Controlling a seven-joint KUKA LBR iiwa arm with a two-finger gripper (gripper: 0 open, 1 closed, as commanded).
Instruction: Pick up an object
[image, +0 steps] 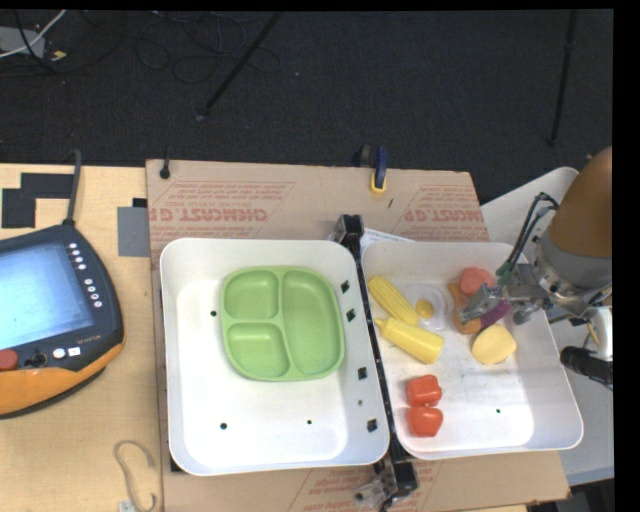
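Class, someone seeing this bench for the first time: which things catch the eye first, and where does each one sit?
The green divided plate stands out, alone in the left bin. The right bin holds bright toy food: yellow corn, a red pepper near its front. The gripper reaches in from the right over a purple piece.

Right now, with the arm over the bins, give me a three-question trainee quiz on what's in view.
1. True or false: the green plate lies in the left bin.
2. Which item lies nearest the front edge of the right bin? A) corn cob B) red pepper C) yellow block
3. Fill in: the tool hovers by a purple piece, just above the pale yellow ____.

Key: 1 true; 2 B; 3 potato, as far as its shape tells.
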